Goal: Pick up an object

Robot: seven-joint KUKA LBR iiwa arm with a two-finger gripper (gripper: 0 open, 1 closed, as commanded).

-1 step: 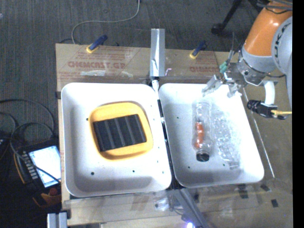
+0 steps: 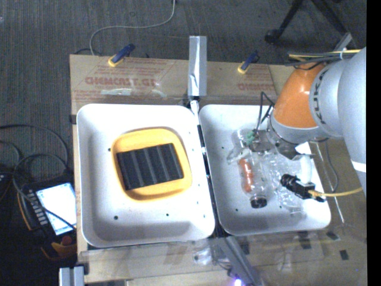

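From my seat I see the arm [image 2: 333, 94] come in from the right, its orange band [image 2: 296, 103] over the far right corner of the right bin [image 2: 221, 216]. The tool [image 2: 266, 154] points down into that bin, in its middle part. I cannot tell whether it is released or clenched; the clear parts blur together there, and I see nothing plainly gripped.

The thing nearest it is a clear bottle [image 2: 251, 180] with an orange patch inside and a black cap [image 2: 258, 202]. It lies flat on the bin floor, cap towards the near wall and body running up towards the tool. Its upper end sits right beside or under the tool tip; I cannot tell whether they touch. A small green bit [image 2: 252, 137] shows just above, against more clear plastic that I cannot make out.

The left bin [image 2: 95, 219] holds a yellow tray [image 2: 128, 190] with a black ribbed insert [image 2: 149, 164], lying flat near the centre, well apart from the tool. Both bins rest on the brown desk [image 2: 137, 82].
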